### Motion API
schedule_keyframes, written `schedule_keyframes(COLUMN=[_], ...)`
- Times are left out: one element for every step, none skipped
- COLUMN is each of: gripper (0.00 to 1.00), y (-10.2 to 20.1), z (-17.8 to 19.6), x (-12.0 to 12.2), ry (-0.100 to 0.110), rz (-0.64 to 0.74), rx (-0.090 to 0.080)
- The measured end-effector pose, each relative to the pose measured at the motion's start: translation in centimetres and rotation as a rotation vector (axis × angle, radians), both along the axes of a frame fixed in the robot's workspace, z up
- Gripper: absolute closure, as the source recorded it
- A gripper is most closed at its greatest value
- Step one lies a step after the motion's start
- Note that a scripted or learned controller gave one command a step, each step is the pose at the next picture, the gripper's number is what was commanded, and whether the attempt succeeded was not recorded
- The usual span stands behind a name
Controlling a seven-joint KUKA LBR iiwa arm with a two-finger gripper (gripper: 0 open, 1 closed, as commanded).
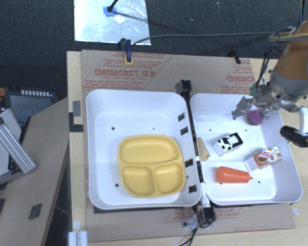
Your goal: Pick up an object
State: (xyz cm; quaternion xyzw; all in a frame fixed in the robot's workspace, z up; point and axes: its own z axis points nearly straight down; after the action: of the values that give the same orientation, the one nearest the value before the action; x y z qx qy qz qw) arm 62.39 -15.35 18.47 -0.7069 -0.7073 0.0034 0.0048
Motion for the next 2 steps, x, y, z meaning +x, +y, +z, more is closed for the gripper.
schedule_keyframes(gripper=[0.0,0.0], y=[0.0,0.2], z=[0.8,-5.4], x=[0.3,0.4], ry=[-0.013,-0.011], rz=[0.003,0.002], rx=[-0.002,-0.002])
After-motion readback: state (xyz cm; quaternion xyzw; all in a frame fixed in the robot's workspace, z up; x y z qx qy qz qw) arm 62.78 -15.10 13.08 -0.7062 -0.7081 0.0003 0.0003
